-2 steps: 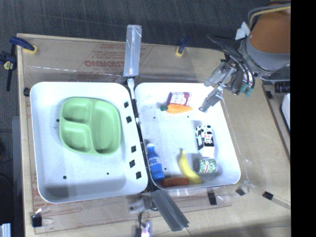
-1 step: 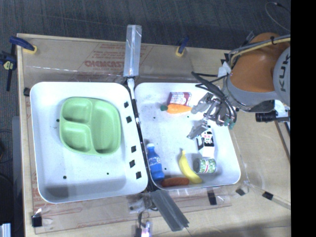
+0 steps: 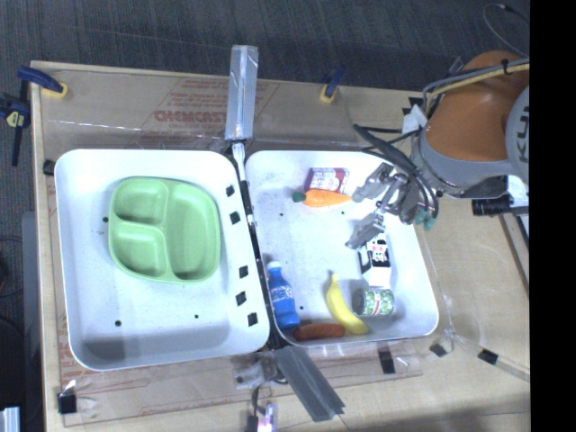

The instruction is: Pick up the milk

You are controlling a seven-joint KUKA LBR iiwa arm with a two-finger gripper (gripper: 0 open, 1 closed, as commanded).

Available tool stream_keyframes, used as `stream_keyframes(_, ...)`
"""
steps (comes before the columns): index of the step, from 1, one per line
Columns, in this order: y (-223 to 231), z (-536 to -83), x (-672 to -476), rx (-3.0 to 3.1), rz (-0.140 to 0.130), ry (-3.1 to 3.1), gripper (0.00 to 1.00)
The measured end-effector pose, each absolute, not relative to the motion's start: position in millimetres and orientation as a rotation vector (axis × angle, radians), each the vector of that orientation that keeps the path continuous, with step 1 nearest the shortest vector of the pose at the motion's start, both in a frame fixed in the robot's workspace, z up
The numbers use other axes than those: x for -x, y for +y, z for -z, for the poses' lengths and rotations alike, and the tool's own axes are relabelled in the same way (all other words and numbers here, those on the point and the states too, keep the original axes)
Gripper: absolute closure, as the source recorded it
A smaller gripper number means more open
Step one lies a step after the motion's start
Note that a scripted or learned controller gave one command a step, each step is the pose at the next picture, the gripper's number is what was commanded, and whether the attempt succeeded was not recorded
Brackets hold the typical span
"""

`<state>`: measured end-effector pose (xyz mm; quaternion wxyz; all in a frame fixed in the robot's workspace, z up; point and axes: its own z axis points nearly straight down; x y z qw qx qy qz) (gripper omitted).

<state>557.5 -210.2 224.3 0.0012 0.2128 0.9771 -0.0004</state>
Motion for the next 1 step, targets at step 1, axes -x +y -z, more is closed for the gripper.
stream_keyframes(1,-210.8,-226.4,-588.9,-0.611,0.001,3.079,0.00)
